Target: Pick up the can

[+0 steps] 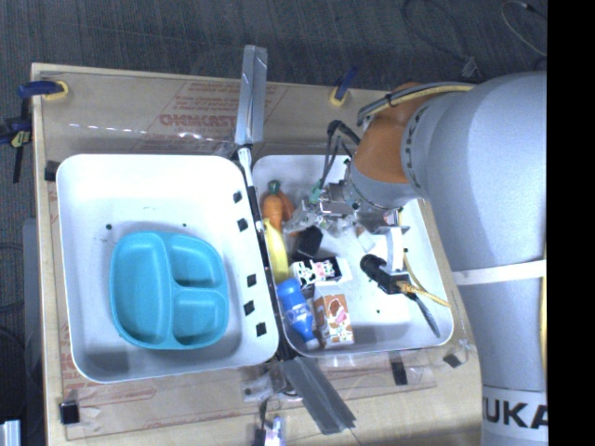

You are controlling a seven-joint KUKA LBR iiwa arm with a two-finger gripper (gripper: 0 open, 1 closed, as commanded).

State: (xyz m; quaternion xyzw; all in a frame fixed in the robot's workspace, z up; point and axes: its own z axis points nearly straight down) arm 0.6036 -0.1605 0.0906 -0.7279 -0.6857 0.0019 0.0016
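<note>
Even, bright light is falling from above, and the white bins (pixel 149 170) are glaring slightly. Soft shadows are lying under the tray (pixel 170 289), and small items are looking a little blurred.

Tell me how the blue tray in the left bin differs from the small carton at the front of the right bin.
The blue tray is light blue and plain; the small carton is brown with a printed picture. The blue tray is far wider and split into compartments, while the small carton is a closed little box. The blue tray lies alone; the small carton is packed beside a blue bottle. Both rest on white bin floors.
</note>
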